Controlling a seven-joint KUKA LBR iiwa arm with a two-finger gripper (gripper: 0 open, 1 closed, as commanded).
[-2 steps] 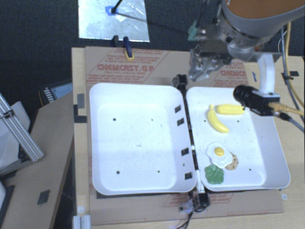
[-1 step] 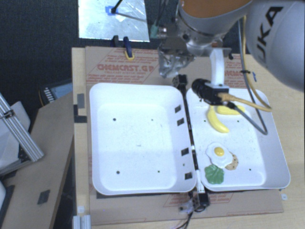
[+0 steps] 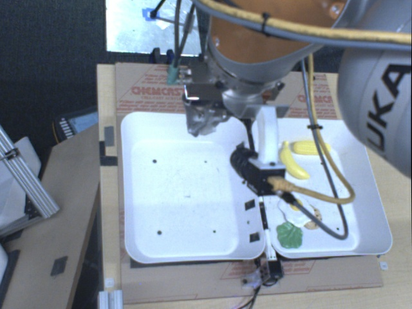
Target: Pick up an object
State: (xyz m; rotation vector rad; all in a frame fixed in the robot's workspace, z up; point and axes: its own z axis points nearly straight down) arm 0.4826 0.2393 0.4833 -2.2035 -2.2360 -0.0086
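Note:
A yellow banana [image 3: 294, 161] lies in the right bin [image 3: 367, 192], with a second yellow piece [image 3: 309, 148] just behind it. Near that bin's front lie a green leafy toy [image 3: 290, 235] and a small white and brown object [image 3: 308, 215]. My gripper [image 3: 205, 122] hangs over the back edge of the left bin [image 3: 180, 192], left of the bananas and well apart from them. Nothing shows beneath it. The grey and orange wrist hides most of the gripper from above.
A black cable fitting [image 3: 252, 167] and a yellow hose [image 3: 322, 195] trail over the divider between the bins. Cardboard [image 3: 148, 89] lies under both bins. An aluminium rail [image 3: 26, 179] stands at the far left.

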